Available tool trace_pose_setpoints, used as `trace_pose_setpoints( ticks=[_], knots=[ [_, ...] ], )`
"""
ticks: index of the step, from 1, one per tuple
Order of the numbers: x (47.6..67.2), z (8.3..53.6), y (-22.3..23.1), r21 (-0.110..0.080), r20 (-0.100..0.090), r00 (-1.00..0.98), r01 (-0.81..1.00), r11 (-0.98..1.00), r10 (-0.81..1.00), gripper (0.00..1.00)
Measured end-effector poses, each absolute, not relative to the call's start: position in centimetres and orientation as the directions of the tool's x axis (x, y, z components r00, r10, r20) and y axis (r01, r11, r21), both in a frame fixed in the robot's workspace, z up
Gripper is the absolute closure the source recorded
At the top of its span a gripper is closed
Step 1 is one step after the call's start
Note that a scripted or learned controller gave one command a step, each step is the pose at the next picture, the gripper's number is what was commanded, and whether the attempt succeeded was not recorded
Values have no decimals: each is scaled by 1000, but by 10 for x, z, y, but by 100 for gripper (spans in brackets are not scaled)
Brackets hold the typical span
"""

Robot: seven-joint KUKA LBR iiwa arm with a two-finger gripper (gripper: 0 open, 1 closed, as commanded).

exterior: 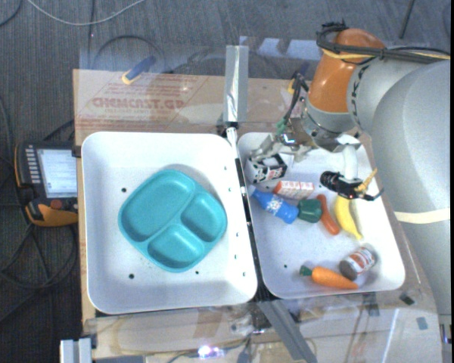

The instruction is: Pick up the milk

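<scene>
**Gripper low over the milk at the right bin's back-left corner**

The gripper (266, 157) is seen at the back-left corner of the right bin (386, 274), reached in from the right beneath the arm's orange band (334, 82). Just under and beside it a small black-and-white carton, taken to be the milk (262, 172), is seen close to the wall shared with the left bin (98, 278). Whether the fingers are released or clenched cannot be told; no object is clearly shown between them, so no hold can be claimed.

The step in hand is judged to be the approach or the closing on the milk.

Several risks are suggested. The milk is crowded: a blue bottle (276, 205) and a white-and-red tube (295, 188) lie just beside it, and either could be caught or pushed instead. With the wall so near, one finger could be blocked by it, or the milk could be squeezed against it and tipped. If the carton is gripped off-centre, it could be twisted out on the lift.

Further right, a banana (349, 216), a carrot (329, 277) and a can (359, 262) are well clear. A teal tray (174, 218) lies in the left bin.
</scene>
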State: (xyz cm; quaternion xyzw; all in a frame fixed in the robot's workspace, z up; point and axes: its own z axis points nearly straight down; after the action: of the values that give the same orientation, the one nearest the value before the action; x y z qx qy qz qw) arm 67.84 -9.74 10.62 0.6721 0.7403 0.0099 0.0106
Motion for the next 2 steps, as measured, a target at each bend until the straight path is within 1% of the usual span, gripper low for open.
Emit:
trace_pose_setpoints(
  ticks=[1, 2],
  knots=[
    [668, 140, -129, 0, -4, -184, 983, 184, 983, 0],
    [671, 114, -105, 7, -13, -299, 954, 299, 954, 0]
  ],
)
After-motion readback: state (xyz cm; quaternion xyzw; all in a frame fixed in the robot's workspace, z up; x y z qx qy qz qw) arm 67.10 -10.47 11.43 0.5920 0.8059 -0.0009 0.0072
